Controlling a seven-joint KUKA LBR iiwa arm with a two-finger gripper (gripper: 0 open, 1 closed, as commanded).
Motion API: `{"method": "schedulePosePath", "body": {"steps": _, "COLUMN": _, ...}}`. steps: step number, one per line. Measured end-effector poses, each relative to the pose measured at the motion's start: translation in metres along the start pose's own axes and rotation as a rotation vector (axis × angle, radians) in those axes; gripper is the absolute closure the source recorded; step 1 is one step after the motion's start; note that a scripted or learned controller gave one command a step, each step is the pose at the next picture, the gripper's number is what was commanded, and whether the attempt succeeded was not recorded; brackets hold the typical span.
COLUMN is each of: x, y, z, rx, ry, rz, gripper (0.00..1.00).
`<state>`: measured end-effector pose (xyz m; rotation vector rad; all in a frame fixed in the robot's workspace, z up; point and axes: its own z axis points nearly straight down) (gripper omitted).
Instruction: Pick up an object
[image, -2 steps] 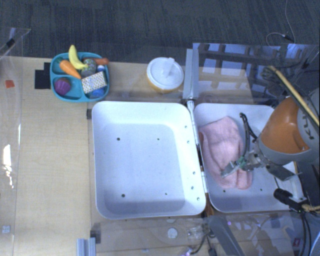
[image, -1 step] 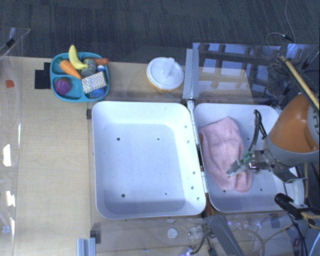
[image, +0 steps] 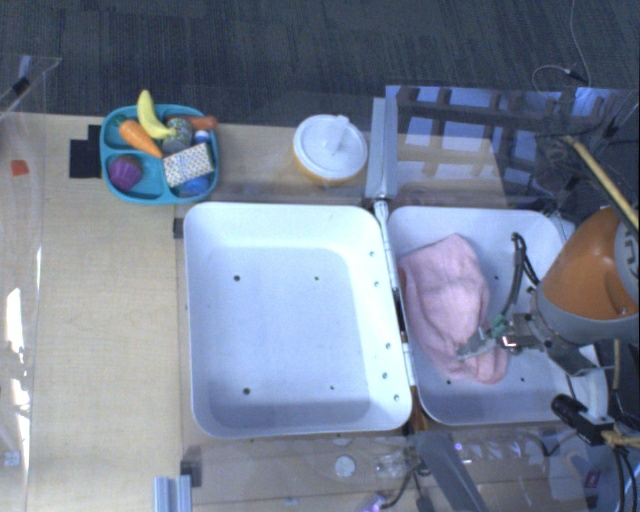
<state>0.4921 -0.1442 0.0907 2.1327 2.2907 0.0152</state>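
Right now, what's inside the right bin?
The right bin holds a crumpled pink cloth, with the gripper at its right edge. Anything beneath the cloth is hidden.

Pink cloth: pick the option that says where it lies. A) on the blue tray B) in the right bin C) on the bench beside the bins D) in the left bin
B: the pink cloth lies bunched on the floor of the right bin, with the gripper at its right edge.
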Motion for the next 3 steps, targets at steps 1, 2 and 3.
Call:
{"method": "schedulePosePath", "body": {"steps": 1, "x": 0.018, "y": 0.001, "z": 0.000, "rx": -0.002, "ry": -0.004, "rz": 0.213, "gripper": 0.00}}
{"method": "schedulePosePath", "body": {"steps": 2, "x": 0.018, "y": 0.004, "z": -0.013, "rx": -0.009, "ry": -0.006, "rz": 0.208, "gripper": 1.00}}
{"method": "schedulePosePath", "body": {"steps": 3, "x": 0.091, "y": 0.053, "z": -0.094, "rx": 0.012, "ry": 0.002, "rz": 0.066, "gripper": 1.00}}
